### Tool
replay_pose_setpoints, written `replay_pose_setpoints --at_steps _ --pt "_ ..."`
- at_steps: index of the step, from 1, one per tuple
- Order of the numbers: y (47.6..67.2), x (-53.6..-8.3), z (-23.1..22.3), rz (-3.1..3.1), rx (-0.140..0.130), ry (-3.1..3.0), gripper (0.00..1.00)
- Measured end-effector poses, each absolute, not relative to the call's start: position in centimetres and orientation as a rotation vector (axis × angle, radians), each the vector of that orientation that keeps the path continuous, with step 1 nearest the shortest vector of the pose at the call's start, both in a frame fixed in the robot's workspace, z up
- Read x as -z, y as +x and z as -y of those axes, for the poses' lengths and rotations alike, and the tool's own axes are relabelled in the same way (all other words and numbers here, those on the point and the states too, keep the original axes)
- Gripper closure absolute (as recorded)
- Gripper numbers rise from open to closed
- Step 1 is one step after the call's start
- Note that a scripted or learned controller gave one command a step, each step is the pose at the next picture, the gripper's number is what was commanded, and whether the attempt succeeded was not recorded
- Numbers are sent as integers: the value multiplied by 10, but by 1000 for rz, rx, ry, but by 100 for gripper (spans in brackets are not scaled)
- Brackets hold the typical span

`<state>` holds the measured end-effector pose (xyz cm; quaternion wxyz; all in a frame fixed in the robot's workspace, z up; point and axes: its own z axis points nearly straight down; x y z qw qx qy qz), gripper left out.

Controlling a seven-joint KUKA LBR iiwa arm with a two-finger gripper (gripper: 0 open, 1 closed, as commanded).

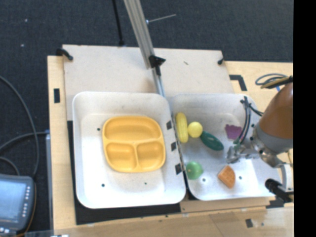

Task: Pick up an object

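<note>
Hovering low in the right bin (212, 105), the claw (235, 154) sits just above the orange wedge (227, 176). Whether it's apart or together, I cannot tell. Purple piece (233, 130) lies close behind.

A yellow divided tray (134, 143) lies near the middle of the left white bin (84, 181). A grey metal post (140, 26) slants from twelve o'clock down to the seam between the bins. The tan bench (108, 68) sits on dark carpet (29, 33). At eight o'clock a small screen device (15, 201) rests beside black cables (22, 127).
</note>
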<state>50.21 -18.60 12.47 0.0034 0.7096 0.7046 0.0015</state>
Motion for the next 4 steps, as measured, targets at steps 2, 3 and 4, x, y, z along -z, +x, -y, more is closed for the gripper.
replay_pose_setpoints --at_steps 2,3,4 --pt "514 -238 195 -2219 -5 2211 100" --pt "528 -245 151 -2228 -4 2211 100" --pt "553 -239 94 -2230 -3 2212 100"
